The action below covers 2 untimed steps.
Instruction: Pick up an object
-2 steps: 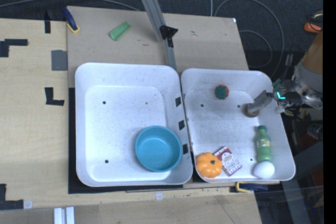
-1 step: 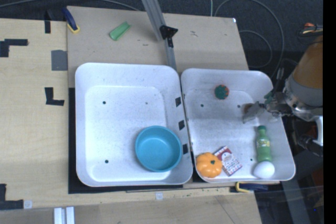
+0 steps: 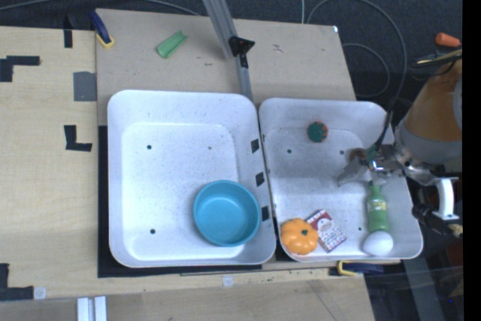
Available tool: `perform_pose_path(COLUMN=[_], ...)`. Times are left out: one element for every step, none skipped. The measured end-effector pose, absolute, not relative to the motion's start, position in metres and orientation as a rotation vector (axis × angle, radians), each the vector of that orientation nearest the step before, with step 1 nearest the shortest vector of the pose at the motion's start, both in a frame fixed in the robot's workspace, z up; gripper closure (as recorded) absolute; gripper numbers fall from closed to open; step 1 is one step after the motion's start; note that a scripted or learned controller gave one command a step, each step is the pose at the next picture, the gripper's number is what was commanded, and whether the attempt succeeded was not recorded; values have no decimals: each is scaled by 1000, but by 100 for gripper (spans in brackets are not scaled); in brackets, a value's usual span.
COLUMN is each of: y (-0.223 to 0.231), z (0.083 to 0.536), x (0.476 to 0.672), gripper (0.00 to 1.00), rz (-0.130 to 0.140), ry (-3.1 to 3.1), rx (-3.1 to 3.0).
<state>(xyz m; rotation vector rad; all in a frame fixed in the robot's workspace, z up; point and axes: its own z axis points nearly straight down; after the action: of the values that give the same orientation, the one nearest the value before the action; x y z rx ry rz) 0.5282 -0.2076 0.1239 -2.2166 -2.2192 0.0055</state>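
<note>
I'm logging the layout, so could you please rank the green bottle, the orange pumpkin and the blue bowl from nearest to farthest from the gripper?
From the gripper:
1. green bottle, just below it, right bin.
2. orange pumpkin, right bin's near-left corner.
3. blue bowl, left bin.

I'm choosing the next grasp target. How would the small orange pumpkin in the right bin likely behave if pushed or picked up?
The small round orange pumpkin looks rounded, so it may roll if nudged. It sits against the right white bin's front-left corner, beside a red-and-white packet, so the walls would probably stop it. It seems a light toy, and its curved skin could slip.
</note>
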Motion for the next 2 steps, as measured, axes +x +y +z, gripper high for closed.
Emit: perform_pose_path(y=[-200,-200], z=[91,101], x=[532,532], gripper=[0,100], rz=[-16,-14], ry=[-2225,-2227], rx=[-2207,-2205])
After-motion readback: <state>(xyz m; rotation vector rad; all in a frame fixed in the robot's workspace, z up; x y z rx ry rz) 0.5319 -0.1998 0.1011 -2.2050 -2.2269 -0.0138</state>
